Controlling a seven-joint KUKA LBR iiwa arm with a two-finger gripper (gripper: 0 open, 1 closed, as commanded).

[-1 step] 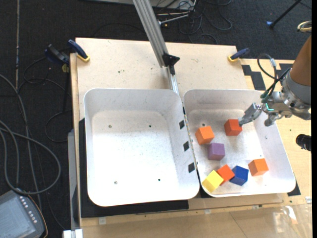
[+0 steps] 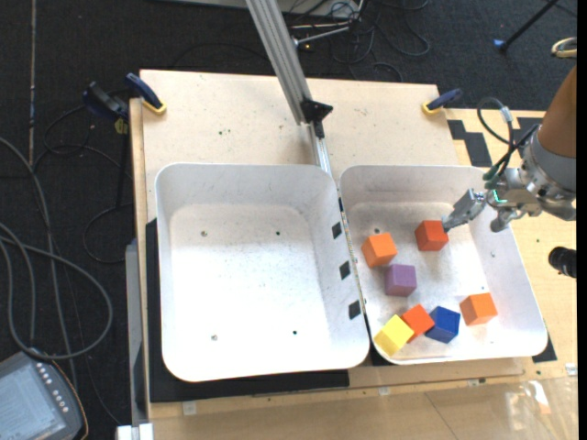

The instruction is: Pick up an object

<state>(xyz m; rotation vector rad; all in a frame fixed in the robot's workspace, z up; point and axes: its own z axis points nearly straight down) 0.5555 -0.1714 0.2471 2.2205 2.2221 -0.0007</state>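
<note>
The right bin (image 2: 413, 180) holds several cubes. A red cube (image 2: 431, 236) lies toward the back, with an orange cube (image 2: 380, 248) to its left and a purple cube (image 2: 400, 280) just in front of that. Along the front lie a yellow cube (image 2: 393, 335), a small orange cube (image 2: 418, 319), a blue cube (image 2: 444, 324) and another orange cube (image 2: 478, 308). My gripper (image 2: 479, 215) hangs over the bin's back right part, open, with nothing between its fingers. One fingertip (image 2: 459, 214) is just up and to the right of the red cube.
The left bin (image 2: 174, 246) stands beside the right one, their walls touching at the middle. A slanted metal pole (image 2: 280, 49) rises from behind the bins. Clamps (image 2: 145, 93) (image 2: 442, 100) sit on the bench's back corners.
</note>
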